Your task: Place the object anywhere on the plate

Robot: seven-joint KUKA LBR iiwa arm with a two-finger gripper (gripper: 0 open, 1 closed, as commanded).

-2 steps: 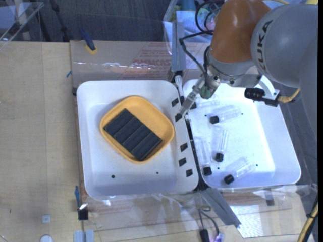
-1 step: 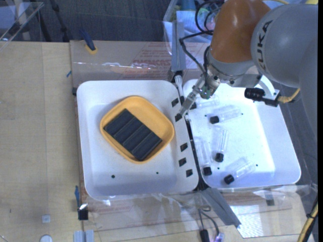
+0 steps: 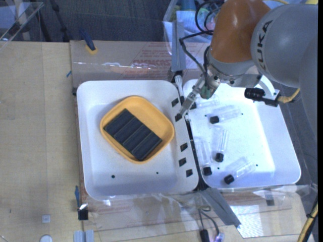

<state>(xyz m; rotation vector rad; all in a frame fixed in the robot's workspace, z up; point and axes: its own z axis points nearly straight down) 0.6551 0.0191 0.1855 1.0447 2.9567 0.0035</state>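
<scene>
A pale wooden bench [image 3: 35, 135] was seen carrying two shallow white bins, the left bin [image 3: 96, 180] holding a yellow plate [image 3: 164, 125] with a dark ribbed pad [image 3: 133, 131] laid across its middle. In the right bin [image 3: 282, 155] several clear vials with black caps [image 3: 218, 145] were scattered, evidently left loose as stock to be picked. The gripper [image 3: 189, 102] was poised near the divider between the bins, over the right bin's upper left corner; whether anything was held could not be told, nor how wide it stood. The plate was judged not yet loaded with a vial.
</scene>
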